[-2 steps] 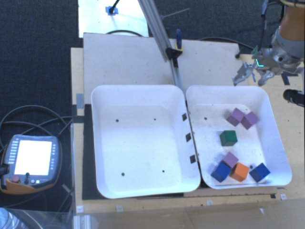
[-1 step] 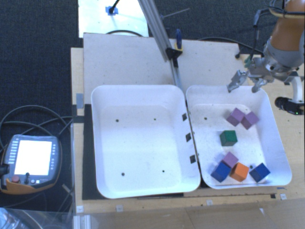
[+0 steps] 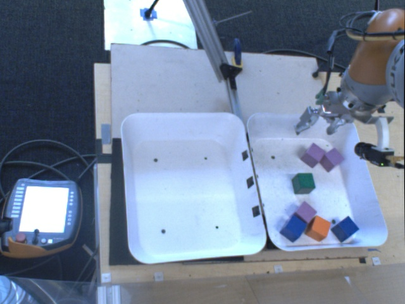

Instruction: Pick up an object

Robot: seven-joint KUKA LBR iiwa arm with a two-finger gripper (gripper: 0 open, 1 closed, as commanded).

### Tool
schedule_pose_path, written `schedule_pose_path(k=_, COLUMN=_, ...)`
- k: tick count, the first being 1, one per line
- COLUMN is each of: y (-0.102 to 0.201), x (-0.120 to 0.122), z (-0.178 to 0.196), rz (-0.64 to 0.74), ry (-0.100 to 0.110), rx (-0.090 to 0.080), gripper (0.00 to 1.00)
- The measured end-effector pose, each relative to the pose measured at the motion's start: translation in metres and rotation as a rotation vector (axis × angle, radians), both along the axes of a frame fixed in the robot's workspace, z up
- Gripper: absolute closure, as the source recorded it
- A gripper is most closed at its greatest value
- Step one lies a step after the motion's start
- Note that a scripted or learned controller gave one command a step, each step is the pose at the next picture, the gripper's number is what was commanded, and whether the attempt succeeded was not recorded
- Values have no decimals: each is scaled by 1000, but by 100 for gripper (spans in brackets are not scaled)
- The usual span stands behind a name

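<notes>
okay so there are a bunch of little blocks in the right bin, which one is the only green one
The green block, alone near the middle of the right bin. Two purple blocks sit above it; a third purple, two blue and one orange cluster below.

place: robotics lab | signs: teach pendant (image 3: 39, 218) with cables on dark carpet at left | grey-and-orange industrial arm (image 3: 374, 56) over desk (image 3: 171, 81) | twin white bins (image 3: 190, 122) | metal camera pole (image 3: 205, 33)
</notes>
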State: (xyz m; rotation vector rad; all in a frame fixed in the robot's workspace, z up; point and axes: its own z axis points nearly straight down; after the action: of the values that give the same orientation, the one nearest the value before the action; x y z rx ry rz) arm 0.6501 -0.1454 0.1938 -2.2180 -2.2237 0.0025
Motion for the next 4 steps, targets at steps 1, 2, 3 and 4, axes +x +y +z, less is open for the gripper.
schedule_pose_path(k=1, y=6, x=6, z=-58, rz=3, ry=1, rx=1, gripper=0)
schedule_pose_path(k=2, y=5, x=9, z=-42, rz=5, ry=-7, rx=-1, gripper=100)
schedule_pose_path(k=3, y=13, x=18, z=11, rz=4, ry=-10, rx=-1, gripper=100)
schedule_pose_path(k=4, y=13, x=19, z=32, rz=3, ry=-6, rx=0, gripper=100)
